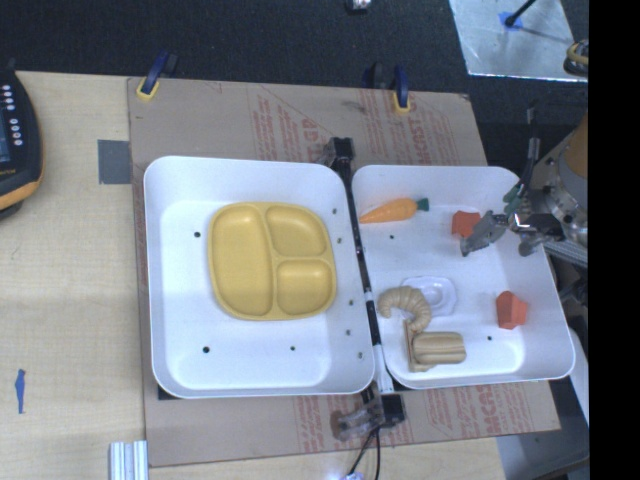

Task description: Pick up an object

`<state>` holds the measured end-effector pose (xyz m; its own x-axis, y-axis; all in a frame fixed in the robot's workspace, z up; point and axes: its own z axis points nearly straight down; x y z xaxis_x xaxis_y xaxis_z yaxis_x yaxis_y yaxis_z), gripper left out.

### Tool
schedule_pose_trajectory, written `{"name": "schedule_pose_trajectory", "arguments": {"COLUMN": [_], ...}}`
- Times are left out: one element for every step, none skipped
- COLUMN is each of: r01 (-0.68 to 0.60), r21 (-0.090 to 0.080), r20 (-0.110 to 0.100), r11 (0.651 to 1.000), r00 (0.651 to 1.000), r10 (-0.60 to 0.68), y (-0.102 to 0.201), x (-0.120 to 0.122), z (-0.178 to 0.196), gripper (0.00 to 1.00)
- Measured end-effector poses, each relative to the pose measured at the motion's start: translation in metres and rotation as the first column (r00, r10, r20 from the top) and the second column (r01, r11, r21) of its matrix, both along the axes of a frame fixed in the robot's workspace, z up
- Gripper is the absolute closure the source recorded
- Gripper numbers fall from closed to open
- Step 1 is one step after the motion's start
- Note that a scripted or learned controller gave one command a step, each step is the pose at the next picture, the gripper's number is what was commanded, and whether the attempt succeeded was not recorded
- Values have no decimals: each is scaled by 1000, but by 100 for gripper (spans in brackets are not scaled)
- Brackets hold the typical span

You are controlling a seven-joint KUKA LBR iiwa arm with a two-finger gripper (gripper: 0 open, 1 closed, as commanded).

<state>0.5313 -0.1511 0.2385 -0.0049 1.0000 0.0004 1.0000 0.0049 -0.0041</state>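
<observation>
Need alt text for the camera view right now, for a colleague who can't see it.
The pincer hangs open over the right bin, beside an orange block; a carrot, croissant and second block lie nearby. The left bin holds a yellow divided plate.

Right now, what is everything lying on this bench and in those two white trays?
Shallow white bins: two, white, side by side on brown cardboard.
Yellow sectioned plastic plate: one, yellow, middle of the left bin.
Toy carrot: one, orange with green tip, right bin, far left corner.
Red blocks: two, red-orange, right bin, one far, one near the right wall.
Toy croissant: one, tan, right bin, near side.
Beige roll: one, beige, beside the croissant.
Clamps: two, blue and yellow, cardboard's far edge.
Gripper: one, grey, open, over the right bin, holding nothing.
</observation>
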Motion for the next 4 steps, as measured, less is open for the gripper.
{"name": "schedule_pose_trajectory", "arguments": {"r01": [-4,-2,-5,-6], "r21": [-2,-3,-2,0], "r20": [-1,6,1,14], "r11": [1000,1000,1000,1000], "r00": [1000,1000,1000,1000], "r10": [4,2,5,6], "y": [-18,-58,-57,19], "x": [57,110,108,128], "z": [-103,-148,-135,-20], "gripper": [0,0,100,100]}}
